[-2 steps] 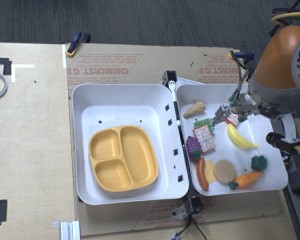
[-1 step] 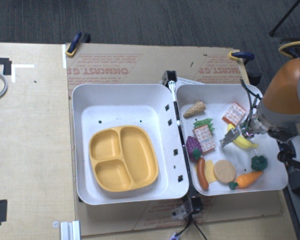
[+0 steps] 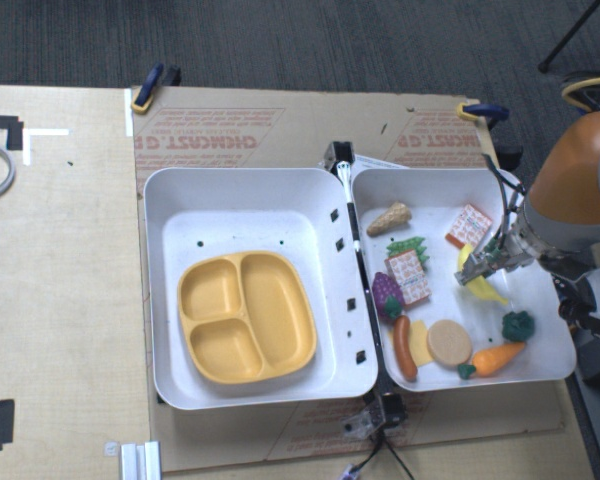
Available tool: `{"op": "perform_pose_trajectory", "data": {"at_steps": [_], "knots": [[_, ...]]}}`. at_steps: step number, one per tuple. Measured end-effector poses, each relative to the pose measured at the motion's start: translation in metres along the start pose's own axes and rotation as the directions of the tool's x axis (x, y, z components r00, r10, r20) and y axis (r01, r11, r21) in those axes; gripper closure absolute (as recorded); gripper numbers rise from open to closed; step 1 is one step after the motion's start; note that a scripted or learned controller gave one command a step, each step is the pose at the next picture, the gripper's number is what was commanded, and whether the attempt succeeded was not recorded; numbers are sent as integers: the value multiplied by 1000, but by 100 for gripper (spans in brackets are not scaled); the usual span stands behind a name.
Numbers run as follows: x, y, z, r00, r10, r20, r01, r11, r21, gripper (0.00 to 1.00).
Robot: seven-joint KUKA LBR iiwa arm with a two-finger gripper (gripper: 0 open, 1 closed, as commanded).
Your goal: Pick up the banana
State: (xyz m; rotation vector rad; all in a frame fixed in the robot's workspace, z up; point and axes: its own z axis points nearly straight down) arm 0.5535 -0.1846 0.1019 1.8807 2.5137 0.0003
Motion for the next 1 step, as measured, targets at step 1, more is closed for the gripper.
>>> {"op": "perform_pose_trajectory", "data": {"at_steps": [1], "knots": [[65,37,-58,1000,14,-1,-14,1000,1,100]]}}
